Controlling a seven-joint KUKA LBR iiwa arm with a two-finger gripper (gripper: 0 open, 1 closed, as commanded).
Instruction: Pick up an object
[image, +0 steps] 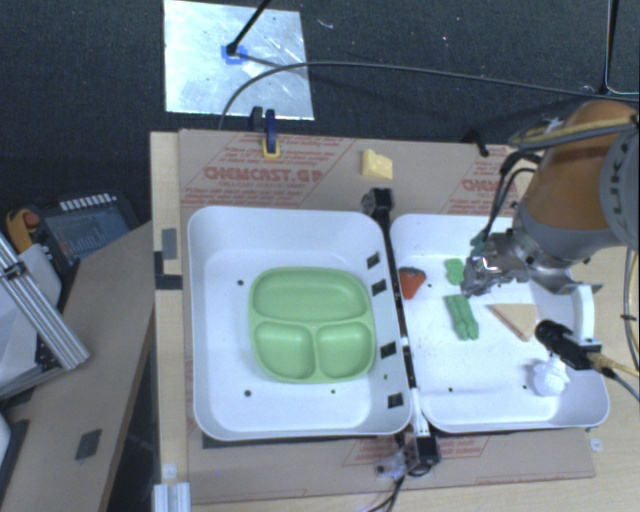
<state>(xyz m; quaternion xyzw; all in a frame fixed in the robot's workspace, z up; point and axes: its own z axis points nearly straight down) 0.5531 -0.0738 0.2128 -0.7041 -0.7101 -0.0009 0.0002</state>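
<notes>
Two shallow white bins side by side on bench. Left bin (215, 250) holding a pale green three-compartment plate (311, 323), roughly central, nothing visible in its compartments.

Right bin (590, 405) holding the loose pieces: red strawberry-like toy (411, 281) close to left wall; small green piece (455, 271) just beside it toward far edge; longer green bean-like piece (462, 316) near centre, lying roughly along near-far axis; tan wooden stick (509, 320) just right of it, slanted; small white lumpy object (547, 378) toward near right corner, touching or just under a black part of the arm's fittings.

Gripper (481, 272) low over far-centre of right bin, just right of small green piece and above far end of bean piece. Grip state: cannot tell at this resolution; tool tip blurred against cabling. Nothing seen between tool and any object, so no grasp recorded.

Judged step: approach or descent onto a target, probably one of the two green pieces. Pick not yet done.

Risks from here:
- green pieces and stick close together near tool tip; descent between them likely to nudge one aside or catch two at once
- bean piece thin and flat on bin floor; closing above it would miss
- small green piece light, may skid toward strawberry toy on contact
</notes>
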